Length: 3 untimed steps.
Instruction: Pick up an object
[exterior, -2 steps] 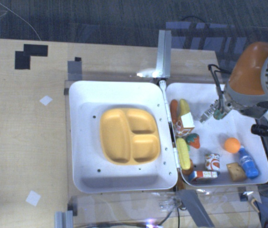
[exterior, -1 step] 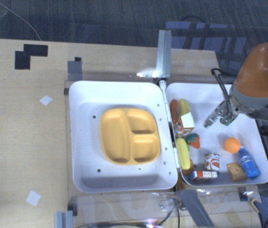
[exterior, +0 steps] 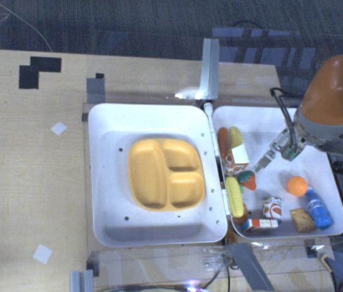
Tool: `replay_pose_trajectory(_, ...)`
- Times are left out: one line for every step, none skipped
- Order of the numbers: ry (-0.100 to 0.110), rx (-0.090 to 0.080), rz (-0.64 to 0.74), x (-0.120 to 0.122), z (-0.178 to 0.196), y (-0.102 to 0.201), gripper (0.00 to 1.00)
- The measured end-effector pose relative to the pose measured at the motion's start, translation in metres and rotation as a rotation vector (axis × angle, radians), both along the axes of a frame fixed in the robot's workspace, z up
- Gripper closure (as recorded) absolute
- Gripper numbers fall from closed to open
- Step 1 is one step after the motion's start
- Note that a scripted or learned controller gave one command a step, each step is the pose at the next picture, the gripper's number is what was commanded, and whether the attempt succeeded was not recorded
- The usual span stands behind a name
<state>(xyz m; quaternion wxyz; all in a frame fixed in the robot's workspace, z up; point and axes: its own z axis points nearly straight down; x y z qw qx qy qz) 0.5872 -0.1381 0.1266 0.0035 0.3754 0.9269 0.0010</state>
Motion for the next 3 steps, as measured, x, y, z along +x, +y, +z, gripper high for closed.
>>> replay_pose_trajectory(0.001, 0.001, -0.144, -0.013, -0.011, -0.012, 0.00)
replay_pose_trajectory(-0.002, 0.003, -0.476, 0.078, -0.039, -0.020, 0.00)
replay_pose_trajectory(-0.002, 0.003, -0.300, 0.016, -0.038, 0.018, 0.00)
